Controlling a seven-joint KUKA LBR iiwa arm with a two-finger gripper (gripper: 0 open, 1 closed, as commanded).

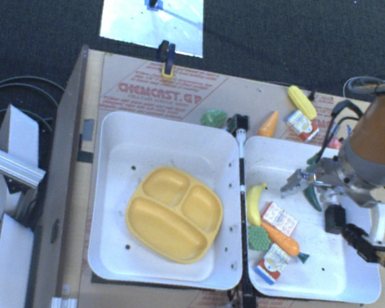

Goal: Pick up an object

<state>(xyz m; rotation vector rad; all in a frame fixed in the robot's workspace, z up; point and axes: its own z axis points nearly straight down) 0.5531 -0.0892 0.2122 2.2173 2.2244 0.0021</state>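
My gripper (304, 187) hangs over the upper part of the right bin (358, 286), below the arm's orange band. A dark green shape (313, 197) lies right at its tip; I cannot tell whether it is held. Left of and below the gripper, inside this bin, lie a yellow banana (254, 203), a red-and-white carton (280, 218), an orange carrot (281, 239), a green leafy piece (258, 239) and a second carton (272, 263).
The left bin (114, 174) holds a yellow divided plate (175, 214). Behind the bins on the cardboard lie a green item (214, 118), an orange cone (269, 124), a yellow corn cob (302, 101) and a small carton (302, 124). Black cable parts (355, 239) hang beside the wrist.
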